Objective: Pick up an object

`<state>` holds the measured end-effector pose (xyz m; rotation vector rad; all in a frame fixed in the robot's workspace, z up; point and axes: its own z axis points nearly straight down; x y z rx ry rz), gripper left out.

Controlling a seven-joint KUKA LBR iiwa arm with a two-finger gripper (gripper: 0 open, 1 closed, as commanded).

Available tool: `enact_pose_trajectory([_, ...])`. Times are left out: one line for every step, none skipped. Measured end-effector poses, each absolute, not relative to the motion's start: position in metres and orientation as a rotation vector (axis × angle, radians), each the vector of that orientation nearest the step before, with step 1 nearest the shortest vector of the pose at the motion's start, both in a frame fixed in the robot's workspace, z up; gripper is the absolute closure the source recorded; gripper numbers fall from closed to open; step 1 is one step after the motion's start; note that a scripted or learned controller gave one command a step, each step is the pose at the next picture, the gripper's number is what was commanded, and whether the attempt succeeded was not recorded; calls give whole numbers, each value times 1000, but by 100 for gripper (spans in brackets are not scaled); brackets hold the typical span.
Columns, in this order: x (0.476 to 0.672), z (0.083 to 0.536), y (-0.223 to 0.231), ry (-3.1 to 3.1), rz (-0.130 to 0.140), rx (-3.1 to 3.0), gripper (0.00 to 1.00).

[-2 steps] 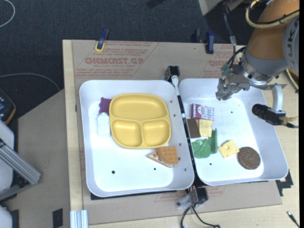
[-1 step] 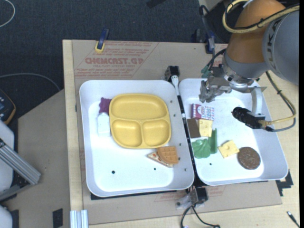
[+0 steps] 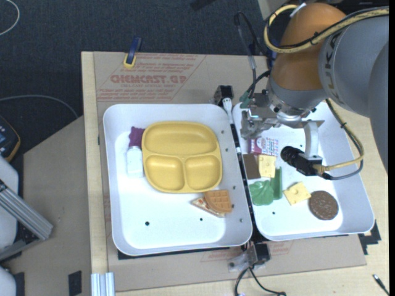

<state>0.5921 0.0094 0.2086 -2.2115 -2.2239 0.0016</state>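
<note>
Gripper (image 3: 254,127) hangs above the packet (image 3: 266,145); can't tell its state. Packet looks light, floppy: you pinch 1 edge.

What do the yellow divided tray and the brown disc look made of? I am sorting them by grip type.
Yellow divided tray: likely moulded plastic, smooth and matte, with rounded compartment walls. Brown disc: unclear; its dull, speckled face suggests a toy cookie, plastic or rubber.

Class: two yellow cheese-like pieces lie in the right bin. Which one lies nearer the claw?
The upper yellow piece, beside the brown block. The other yellow piece lies lower, next to the brown round cookie, farther from the claw.
</note>
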Motion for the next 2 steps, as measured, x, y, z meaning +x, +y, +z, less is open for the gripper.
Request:
enact_pose_trajectory([570,230,63,-2226,-1,-2211,100])
enact_pose_trajectory([563,214,78,-2221,5,-2216,100])
